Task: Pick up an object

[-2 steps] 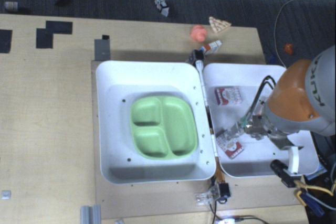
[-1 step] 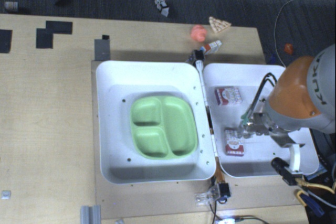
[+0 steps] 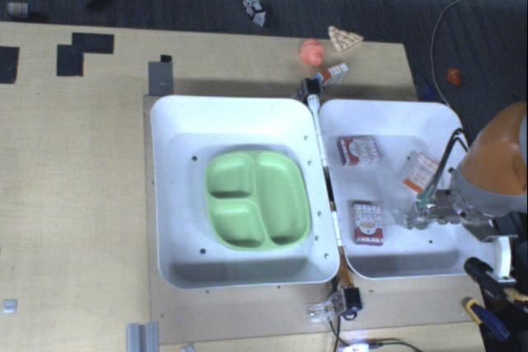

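The right bin [image 3: 388,115] holds three small packets: a red and white one [image 3: 358,150] at the back left, a red one [image 3: 368,223] at the front left, and an orange and white one [image 3: 421,171] at the back right. My gripper [image 3: 421,216] hangs low over the bin's right half, just in front of the orange and white packet and to the right of the front red packet. The arm's orange band [image 3: 497,157] sits above it at the right edge. Nothing shows between the fingers.
The left bin [image 3: 177,202] holds a green divided tray [image 3: 256,199]. Behind the bins on the bench lie a pink ball [image 3: 311,52], a wedge-shaped toy [image 3: 345,38] and a small tube [image 3: 332,74]. A cable [image 3: 450,12] runs over the floor at the back right.
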`<state>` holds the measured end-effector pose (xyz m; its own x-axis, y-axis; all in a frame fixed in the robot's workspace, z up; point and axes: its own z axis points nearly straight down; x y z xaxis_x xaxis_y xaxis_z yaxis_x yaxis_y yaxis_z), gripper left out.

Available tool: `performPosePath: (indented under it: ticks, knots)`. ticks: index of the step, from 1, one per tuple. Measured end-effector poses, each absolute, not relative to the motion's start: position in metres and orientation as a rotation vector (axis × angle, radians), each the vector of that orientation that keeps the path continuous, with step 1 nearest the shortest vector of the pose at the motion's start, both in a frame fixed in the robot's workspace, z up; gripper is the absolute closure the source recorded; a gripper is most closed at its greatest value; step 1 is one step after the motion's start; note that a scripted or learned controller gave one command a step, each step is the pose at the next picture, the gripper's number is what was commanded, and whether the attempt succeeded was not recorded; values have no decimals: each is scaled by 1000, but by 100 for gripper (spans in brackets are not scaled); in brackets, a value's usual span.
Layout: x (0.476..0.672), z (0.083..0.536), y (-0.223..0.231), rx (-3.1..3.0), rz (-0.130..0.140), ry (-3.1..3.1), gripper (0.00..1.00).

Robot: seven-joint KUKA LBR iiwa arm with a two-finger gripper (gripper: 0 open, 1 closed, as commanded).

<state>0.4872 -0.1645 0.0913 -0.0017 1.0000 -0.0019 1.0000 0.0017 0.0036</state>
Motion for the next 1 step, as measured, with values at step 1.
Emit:
performPosePath:
  ticks: [1]
  knots:
    - [487, 91, -164, 2217, 2, 2222, 0]
